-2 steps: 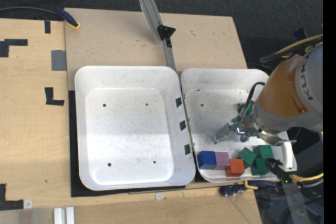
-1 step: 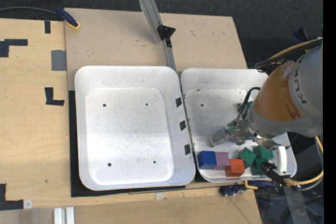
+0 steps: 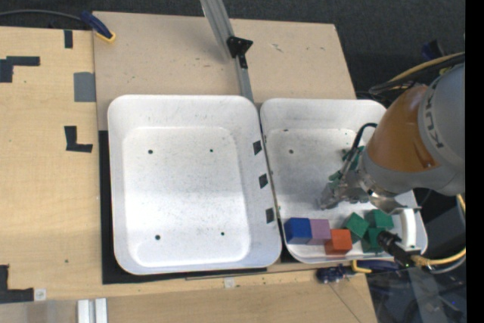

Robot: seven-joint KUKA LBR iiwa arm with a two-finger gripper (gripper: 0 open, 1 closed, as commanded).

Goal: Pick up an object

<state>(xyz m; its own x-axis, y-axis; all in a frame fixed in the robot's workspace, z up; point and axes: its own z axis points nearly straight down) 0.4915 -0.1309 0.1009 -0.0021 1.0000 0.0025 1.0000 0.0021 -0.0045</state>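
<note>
Several small blocks lie along the near edge of the right bin [image 3: 302, 121]: a blue cube [image 3: 298, 230], a lilac block [image 3: 321, 230], an orange cube [image 3: 339, 240] and green blocks [image 3: 367, 227]. My gripper [image 3: 330, 197] hangs low over the right bin's floor, just above and behind the lilac and orange blocks. The grey arm with its orange band [image 3: 401, 140] comes in from the right and covers part of the bin. Nothing shows between the fingers.
The left bin [image 3: 128, 117] sits beside the right one, its rim touching it. A slanted metal pole [image 3: 215, 4] crosses the bench behind the bins. Cables run at the right edge.
</note>
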